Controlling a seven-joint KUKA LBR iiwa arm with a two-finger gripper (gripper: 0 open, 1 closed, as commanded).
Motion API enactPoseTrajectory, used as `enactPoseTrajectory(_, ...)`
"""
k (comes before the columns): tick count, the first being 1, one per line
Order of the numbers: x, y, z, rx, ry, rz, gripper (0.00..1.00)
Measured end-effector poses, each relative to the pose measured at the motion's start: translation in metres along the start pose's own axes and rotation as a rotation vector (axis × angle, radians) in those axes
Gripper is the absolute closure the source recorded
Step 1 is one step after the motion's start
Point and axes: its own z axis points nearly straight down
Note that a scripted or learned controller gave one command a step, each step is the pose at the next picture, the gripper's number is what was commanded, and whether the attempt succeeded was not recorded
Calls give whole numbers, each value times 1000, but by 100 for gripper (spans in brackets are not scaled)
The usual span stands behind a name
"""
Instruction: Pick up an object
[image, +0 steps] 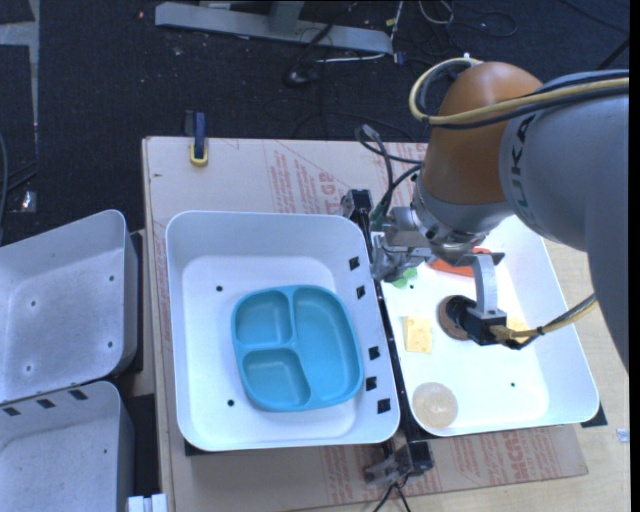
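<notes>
My gripper (392, 258) hangs below the orange-banded wrist, low over the upper left corner of the right bin (560, 390), close to the wall shared with the left bin. A small green object (404, 273) lies right under it; I cannot see whether the two touch. A yellow square slice (417, 335) lies below that. Near the bin's front sits a beige round disc (435, 404). A dark brown round object (462, 318) rests mid-bin, partly behind a grey bracket and cable. An orange-red item (455, 266) peeks out from under the arm.
The left bin (200, 240) holds a blue three-compartment plate (296, 346). The arm's body covers the upper part of the right bin. A yellow cable (555, 317) loops over its right side. Spare white bins (60, 290) lie at far left.
</notes>
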Motion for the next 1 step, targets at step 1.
enactPoseTrajectory(1, 62, 6, 7, 0, -1, 1, 100)
